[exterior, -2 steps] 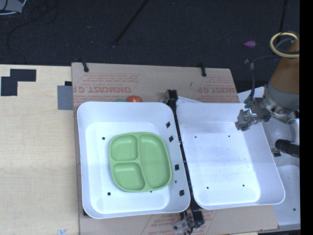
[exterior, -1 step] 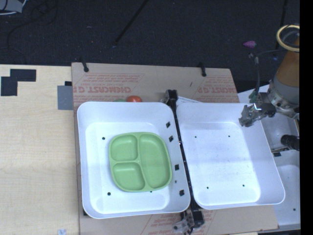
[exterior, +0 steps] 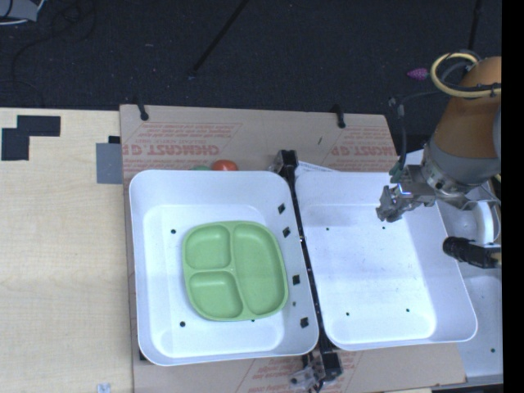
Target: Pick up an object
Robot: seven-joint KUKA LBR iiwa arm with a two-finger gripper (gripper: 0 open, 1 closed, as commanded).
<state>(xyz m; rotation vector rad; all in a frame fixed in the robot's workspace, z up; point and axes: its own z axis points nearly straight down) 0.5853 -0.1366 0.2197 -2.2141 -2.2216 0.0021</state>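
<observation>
Green plastic plate [exterior: 236, 270], a rounded-square dish moulded into three compartments, lies flat on the floor of the left shallow white bin [exterior: 155, 219] in the camera view. It sits a little toward five o'clock from that bin's centre, with its lower right corner near the bin's right wall. Two compartments lie on its left side, one above the other, and a single long compartment runs down its right side.

At one o'clock from the plate, across the black divider [exterior: 296, 244] between the two bins, hangs the grey two-finger gripper [exterior: 391, 206]. It is over the upper part of the right shallow white bin [exterior: 368, 301], well apart from the plate. Nothing shows between its fingers; whether they are spread or closed cannot be told at this size and angle.

The grey arm with its orange band [exterior: 475, 113] stands at two to three o'clock in the view, leaning in over the right bin's far corner.

At twelve o'clock from the plate, just behind the left bin's far rim, a small red-orange round object [exterior: 223, 166] peeks out against the brown cardboard sheet [exterior: 246, 142] under both bins. A pale wooden bench top [exterior: 57, 260] stretches away at nine o'clock.
</observation>
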